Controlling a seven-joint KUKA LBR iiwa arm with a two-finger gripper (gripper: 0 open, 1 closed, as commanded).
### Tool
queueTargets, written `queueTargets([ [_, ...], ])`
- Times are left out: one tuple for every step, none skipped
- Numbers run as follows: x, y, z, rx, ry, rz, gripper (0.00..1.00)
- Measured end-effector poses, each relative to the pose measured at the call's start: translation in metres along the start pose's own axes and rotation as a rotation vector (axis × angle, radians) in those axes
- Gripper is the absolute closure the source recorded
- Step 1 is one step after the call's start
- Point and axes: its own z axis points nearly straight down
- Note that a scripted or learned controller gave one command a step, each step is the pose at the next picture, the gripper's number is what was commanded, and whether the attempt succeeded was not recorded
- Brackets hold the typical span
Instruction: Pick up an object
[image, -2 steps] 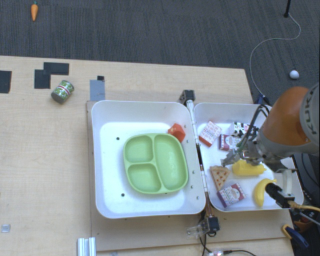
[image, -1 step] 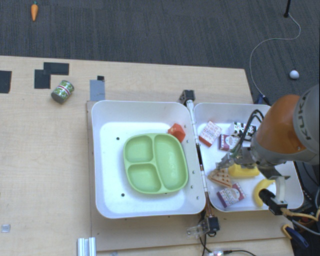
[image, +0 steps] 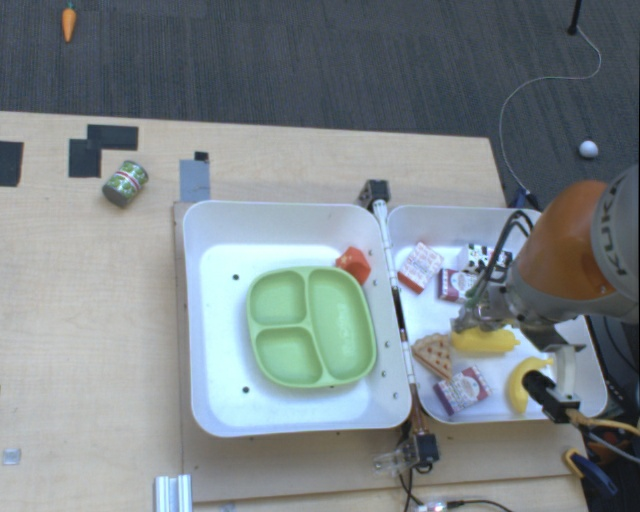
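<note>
A pale wood-grain bench (image: 90, 330) carries two shallow white bins side by side, and beyond its far edge lies dark grey ribbed carpet (image: 300, 60) with a thin white cable looping across it and a small white ball (image: 589, 149) near the arm. Black tape patches (image: 100, 148) and a small green-labelled can (image: 125, 184) sit on the bench far to the left of the pincer.

The grey arm with its glossy orange band (image: 565, 250) comes in from the right and hangs over the right bin (image: 440, 215). The pincer (image: 484, 322) is low in that bin, right at the near edge of a smooth yellow banana-like piece (image: 487, 342); whether its tips are spread or pressed together cannot be told.

Just left of the pincer lies a tan waffle-textured wedge (image: 433, 355), and below it a crinkly red-and-white packet (image: 462, 389). Another curved yellow piece (image: 520, 385) lies to the lower right. Above and left of the pincer are two more red-and-white packets (image: 420, 266) (image: 455, 285).

Well to the left, the left bin (image: 200, 330) holds a matte, rounded light-green plate with three compartments (image: 311, 326), and a small red-orange chunk (image: 353, 264) touches its upper right rim.
</note>
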Motion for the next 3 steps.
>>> queueTargets([
  [0.073, 0.060, -0.065, 0.051, 0.021, -0.004, 1.00],
  [0.072, 0.059, -0.064, 0.053, 0.020, -0.003, 0.00],
  [0.017, 0.036, 0.034, 0.049, 0.018, -0.001, 0.00],
])
